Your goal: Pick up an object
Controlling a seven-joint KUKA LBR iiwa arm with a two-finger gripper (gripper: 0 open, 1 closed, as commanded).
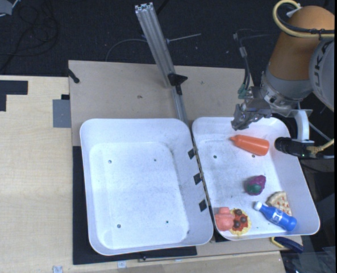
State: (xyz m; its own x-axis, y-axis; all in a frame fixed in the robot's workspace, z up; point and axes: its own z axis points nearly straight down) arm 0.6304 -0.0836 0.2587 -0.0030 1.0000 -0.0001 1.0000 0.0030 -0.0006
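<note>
Objects are gathered in the right bin [304,206], while the left bin [100,131] is seen beside it, the two white trays almost touching along their inner edges, where small black clips are set. Both bins are carried on a bench [117,90] of pale board, under which a black mat [80,209] is visible at the left bin's left and front edges. To the left, a lighter wooden surface [26,169] with dark cut-outs is seen. Behind the bench, a dark floor [100,21] strewn with cables is shown, and a grey metal rail [157,41] is laid slanting from the far side down to the gap between the bins.

In the right bin, a red and yellow toy [232,219] is placed at the front left corner. A purple object [256,184] is found near the middle, and an orange carrot [250,144] lies toward the back edge. A blue bottle [277,216] is laid near the front right corner, just in front of a waffle-like piece [280,201].

The gripper [243,120] is held over the back edge of the right bin, just behind the carrot's left end; whether its tips are spread or pressed together cannot be told. Nothing is seen between them.
</note>
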